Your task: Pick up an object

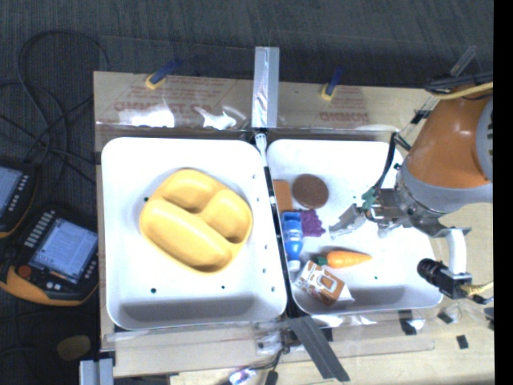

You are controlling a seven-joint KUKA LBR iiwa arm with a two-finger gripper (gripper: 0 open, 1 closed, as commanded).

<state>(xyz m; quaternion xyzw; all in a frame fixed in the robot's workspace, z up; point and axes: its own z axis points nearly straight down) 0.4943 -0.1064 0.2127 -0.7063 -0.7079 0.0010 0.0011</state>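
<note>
Camera view: gripper (346,221) hangs over the right bin (365,152), jaws unreadable; carrot (348,257) at 6 o'clock may roll away.

Arm (453,147) cut off at right edge. Gripper (346,221) fingertips too blurred and small, spread unreadable. Orange block (281,192) partly hidden behind bin divider. Blue bottle (292,235) label illegible. Small carton (322,283) print too tiny to read.
</note>
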